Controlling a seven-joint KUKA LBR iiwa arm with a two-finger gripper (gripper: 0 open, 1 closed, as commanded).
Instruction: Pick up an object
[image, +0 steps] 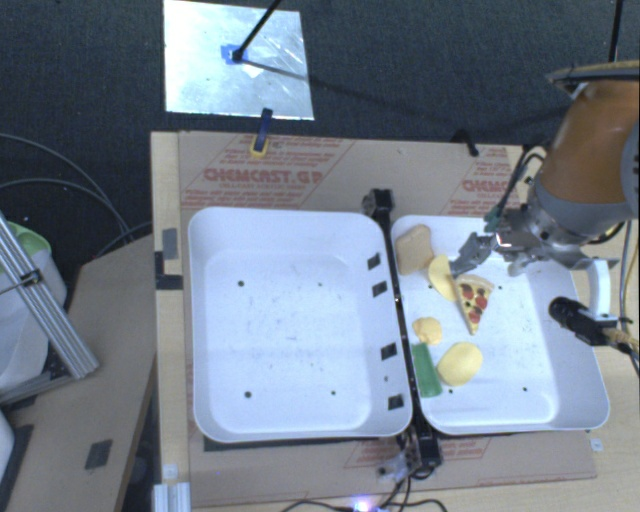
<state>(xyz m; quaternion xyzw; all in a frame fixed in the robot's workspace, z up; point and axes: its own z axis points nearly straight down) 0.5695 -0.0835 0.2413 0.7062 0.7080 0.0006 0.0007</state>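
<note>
The right bin (570, 400) holds several toy foods. A tan bread slice (413, 247) lies at its upper left, with a yellow curved piece (440, 276) just below it. A pizza slice (474, 304) lies beside that, pointing down. Lower down are a small yellow lump (427, 329), a larger yellow oval (460, 362) and a green stick (427, 373) along the bin's left wall. My gripper (478, 256) hangs over the upper middle of this bin, just above and to the right of the yellow curved piece and the pizza slice. Nothing is visibly held.
The left bin (200, 300) sits beside the right one, with a black divider with clips (390, 310) between them. The arm's orange band (590, 140) and grey wrist cover the right bin's upper right corner. A black part (575, 318) sticks out at the right rim.
</note>
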